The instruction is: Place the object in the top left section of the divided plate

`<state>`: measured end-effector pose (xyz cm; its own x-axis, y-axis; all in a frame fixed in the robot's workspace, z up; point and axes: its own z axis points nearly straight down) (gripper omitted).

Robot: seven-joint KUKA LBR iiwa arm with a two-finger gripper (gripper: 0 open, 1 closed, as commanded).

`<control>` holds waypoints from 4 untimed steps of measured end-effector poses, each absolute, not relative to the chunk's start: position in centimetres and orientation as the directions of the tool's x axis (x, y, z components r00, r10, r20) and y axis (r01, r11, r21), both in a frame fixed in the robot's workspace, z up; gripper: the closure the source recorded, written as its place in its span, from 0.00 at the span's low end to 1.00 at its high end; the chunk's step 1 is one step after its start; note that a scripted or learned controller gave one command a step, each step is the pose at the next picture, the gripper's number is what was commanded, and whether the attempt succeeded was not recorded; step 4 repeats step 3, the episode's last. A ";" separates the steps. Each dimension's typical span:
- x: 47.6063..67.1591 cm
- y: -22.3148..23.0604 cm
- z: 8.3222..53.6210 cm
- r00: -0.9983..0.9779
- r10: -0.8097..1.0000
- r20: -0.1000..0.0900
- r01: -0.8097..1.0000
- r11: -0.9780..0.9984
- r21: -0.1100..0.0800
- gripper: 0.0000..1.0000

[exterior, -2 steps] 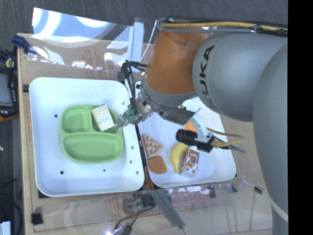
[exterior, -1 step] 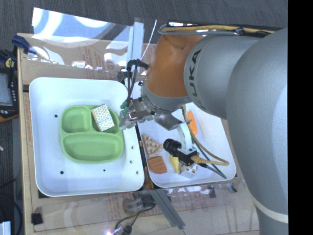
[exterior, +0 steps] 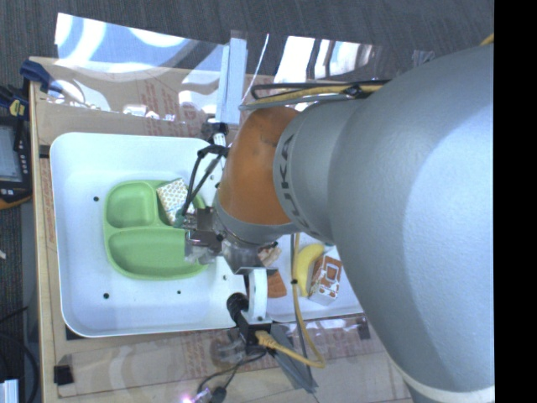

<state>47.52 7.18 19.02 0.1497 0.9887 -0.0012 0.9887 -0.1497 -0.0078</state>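
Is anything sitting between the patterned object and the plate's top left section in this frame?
Nothing visible blocks it. The patterned object sits at the green plate's right edge beside the gripper. The top left section next to it looks bare. The arm covers the area to the right.

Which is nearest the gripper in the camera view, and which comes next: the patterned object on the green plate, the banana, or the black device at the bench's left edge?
Measured from the gripper:
1. Patterned object, just above-left of it, at the green divided plate's upper right section.
2. Banana, to its right in the other bin, beside a small printed box.
3. Black device, far left, outside the bins.
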 end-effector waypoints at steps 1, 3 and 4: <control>47.5 12.5 10.4 0.323 0.946 -0.001 0.946 -0.323 -0.005 1.00; 47.6 9.5 19.1 0.295 0.955 -0.001 0.955 -0.295 -0.003 1.00; 47.6 9.5 19.1 0.295 0.955 -0.001 0.955 -0.295 -0.003 1.00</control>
